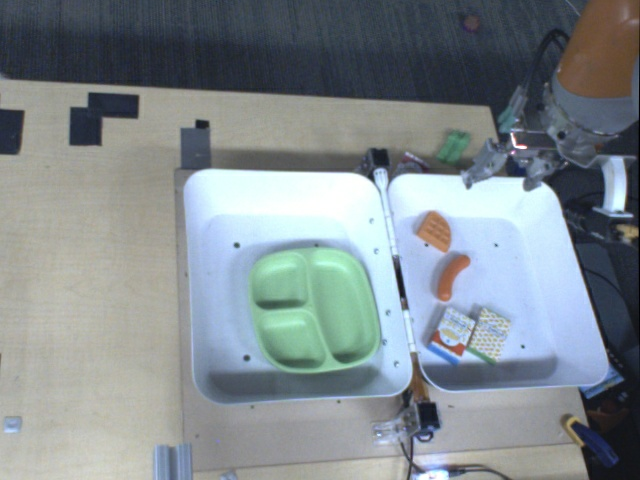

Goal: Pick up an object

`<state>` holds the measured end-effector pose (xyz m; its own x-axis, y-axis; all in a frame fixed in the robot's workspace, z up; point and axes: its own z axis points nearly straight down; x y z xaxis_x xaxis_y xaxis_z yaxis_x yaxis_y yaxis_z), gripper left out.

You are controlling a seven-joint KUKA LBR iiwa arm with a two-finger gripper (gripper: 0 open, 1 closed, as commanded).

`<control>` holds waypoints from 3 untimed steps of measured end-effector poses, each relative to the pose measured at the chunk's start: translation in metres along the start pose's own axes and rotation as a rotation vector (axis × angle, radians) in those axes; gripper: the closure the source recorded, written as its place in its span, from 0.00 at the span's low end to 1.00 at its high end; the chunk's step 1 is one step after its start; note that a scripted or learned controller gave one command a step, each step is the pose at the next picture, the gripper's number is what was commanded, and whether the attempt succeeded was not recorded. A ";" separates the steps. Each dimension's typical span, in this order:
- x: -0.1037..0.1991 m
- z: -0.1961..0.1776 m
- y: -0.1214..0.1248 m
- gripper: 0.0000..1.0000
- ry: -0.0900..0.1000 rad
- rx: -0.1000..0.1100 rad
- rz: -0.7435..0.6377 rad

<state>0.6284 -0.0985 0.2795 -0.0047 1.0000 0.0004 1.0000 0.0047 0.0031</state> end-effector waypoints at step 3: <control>-0.033 0.193 -0.076 0.00 -0.001 -0.004 0.002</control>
<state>0.5536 -0.1316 0.0867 -0.0025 1.0000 -0.0005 1.0000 0.0025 0.0072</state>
